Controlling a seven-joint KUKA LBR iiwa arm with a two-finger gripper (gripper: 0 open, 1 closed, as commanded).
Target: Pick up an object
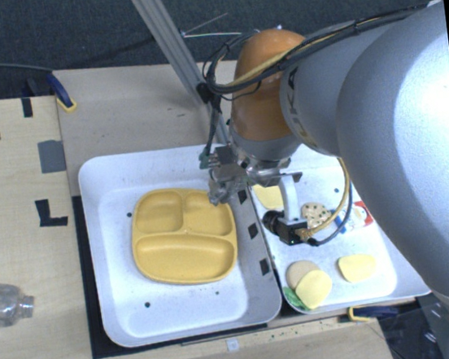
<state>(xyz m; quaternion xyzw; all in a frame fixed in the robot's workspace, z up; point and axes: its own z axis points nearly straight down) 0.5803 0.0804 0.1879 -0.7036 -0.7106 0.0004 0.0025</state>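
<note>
Your claw (pixel 223 184) hangs over the yellow tray's (pixel 184 235) right rim in the left bin (pixel 108 231). I cannot tell its opening from this angle. Straddle that rim squarely before closing.

The yellow tray (pixel 184 236) fills the left bin's (pixel 115 312) middle, with bare floor along its edges.

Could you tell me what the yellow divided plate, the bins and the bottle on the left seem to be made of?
Yellow divided plate: probably moulded plastic, matte, with soft rounded ridges.
Left bin and right bin: likely thin white plastic, smooth with a faint sheen.
Bottle: clear, see-through, probably plastic, though glass can't be ruled out.
</note>
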